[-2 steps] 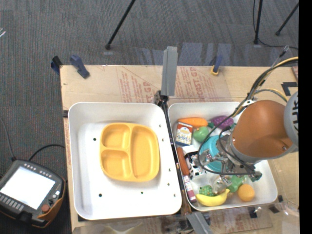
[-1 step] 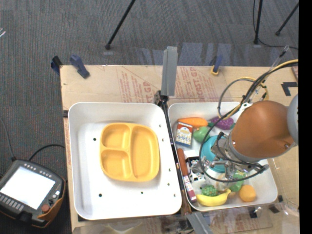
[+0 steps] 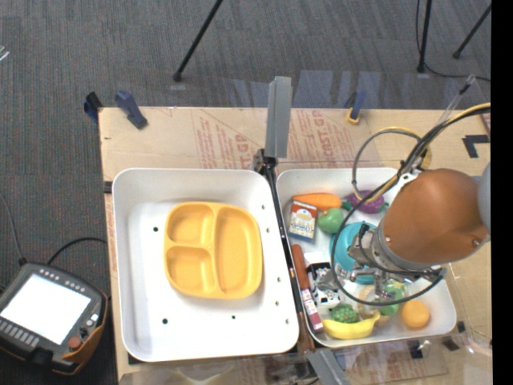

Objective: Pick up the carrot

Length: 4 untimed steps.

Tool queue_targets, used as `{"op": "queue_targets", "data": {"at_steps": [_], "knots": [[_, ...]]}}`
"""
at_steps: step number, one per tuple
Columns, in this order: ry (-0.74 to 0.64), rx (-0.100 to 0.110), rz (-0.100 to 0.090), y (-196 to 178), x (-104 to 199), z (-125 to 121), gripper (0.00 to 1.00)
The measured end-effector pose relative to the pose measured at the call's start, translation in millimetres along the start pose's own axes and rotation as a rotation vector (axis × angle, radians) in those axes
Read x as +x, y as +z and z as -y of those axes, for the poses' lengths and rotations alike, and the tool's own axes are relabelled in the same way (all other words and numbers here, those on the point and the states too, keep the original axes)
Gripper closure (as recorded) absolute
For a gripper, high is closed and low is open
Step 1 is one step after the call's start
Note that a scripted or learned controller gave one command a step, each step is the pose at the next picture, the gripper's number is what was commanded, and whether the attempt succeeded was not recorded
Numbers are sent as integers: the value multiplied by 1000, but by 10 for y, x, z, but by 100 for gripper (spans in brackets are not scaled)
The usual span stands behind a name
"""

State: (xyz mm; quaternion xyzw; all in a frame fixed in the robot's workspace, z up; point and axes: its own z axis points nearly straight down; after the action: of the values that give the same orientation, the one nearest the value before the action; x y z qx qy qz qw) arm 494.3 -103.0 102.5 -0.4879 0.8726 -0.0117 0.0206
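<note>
Bench: a cardboard-covered top (image 3: 200, 135) is seen on dark carpet, with tripod legs behind it.
Left bin (image 3: 136, 311): a yellow divided plate (image 3: 214, 249) is held in it.
Right bin (image 3: 442, 311): toy foods are crowded inside.
Carrot (image 3: 318, 200): it is laid flat near the bin's far edge, just above a small carton (image 3: 302, 220).
Gripper (image 3: 370, 283): it is lowered nearer the front, well apart from the carrot; its opening cannot be told.

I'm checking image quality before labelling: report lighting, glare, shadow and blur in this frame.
Camera view: even, soft lighting; the yellow tray and carrot are sharp; mild sheen on the arm's orange band; faint shadows inside the left bin; toys under the arm sit darker and harder to make out.
</note>
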Motion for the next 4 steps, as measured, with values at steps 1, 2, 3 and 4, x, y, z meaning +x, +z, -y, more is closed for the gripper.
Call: {"op": "queue_targets", "data": {"at_steps": [1, 2, 3, 4], "knots": [[-2, 5, 9, -129, -70, 10, 100], [-28, -35, -21, -910, 648, 482, 100], [134, -32, -23, -1897, 970, 517, 100], [52, -49, -20, -1141, 491, 1218, 100]]}}
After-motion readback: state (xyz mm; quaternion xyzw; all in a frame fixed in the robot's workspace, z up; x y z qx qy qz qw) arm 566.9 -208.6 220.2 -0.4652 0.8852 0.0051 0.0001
